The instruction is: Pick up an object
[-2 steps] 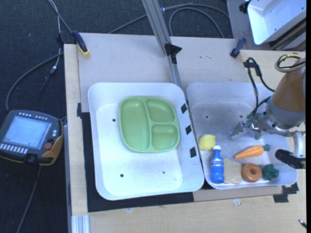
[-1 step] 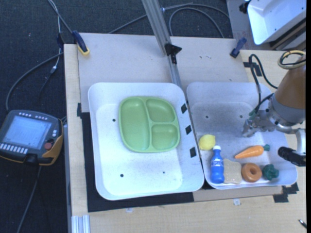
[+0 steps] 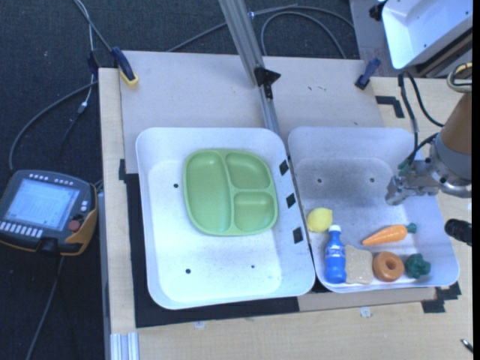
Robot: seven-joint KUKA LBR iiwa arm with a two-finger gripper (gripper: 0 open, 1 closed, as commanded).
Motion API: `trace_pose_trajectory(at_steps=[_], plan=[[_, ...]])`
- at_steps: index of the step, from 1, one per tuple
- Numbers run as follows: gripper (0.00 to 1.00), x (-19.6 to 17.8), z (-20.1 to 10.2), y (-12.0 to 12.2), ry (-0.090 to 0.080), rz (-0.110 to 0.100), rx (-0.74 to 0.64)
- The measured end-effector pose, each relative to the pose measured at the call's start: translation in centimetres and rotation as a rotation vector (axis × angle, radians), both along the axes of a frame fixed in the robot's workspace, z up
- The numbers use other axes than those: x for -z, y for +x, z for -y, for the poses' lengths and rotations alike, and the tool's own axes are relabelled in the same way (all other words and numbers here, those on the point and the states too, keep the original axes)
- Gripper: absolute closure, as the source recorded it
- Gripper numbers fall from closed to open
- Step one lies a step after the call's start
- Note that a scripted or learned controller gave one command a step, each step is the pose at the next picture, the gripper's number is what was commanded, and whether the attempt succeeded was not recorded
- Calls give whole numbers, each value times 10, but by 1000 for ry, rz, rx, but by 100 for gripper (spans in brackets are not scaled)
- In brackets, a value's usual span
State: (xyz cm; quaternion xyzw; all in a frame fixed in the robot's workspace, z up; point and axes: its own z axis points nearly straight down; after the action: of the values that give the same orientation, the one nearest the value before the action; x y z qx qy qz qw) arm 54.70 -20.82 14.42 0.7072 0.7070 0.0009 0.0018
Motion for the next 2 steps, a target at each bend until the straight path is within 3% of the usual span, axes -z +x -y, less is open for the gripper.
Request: trace_pose_trajectory(at_steps=[1,2], plan=[[100,-65,4,2,-2,4,-2],[100,-68,4,3,0,-1,-2]])
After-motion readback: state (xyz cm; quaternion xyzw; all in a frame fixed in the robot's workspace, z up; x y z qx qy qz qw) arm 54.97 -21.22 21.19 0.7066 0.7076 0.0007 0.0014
